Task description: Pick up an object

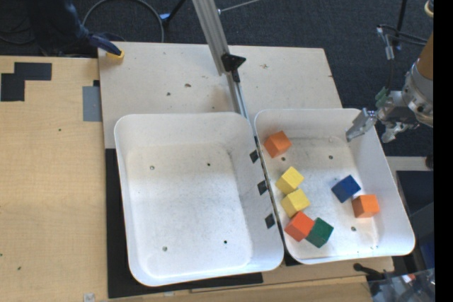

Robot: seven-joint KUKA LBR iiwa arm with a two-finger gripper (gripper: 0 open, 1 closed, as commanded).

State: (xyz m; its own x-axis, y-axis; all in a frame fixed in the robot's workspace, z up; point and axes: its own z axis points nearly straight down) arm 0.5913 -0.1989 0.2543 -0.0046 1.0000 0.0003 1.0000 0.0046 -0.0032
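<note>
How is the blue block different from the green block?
The blue block sits alone, further right in the right bin; the green block leans against a red block near the front edge. Blue looks slightly bigger than green. Both are small cubes in the same bin.

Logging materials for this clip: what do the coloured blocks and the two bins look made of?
The blocks, such as the blue block and green block, look like painted wood or hard plastic: flat matte faces, crisp edges; which one is unclear. The right bin and left bin look like moulded white plastic: rounded corners, smooth, slightly scuffed.
</note>
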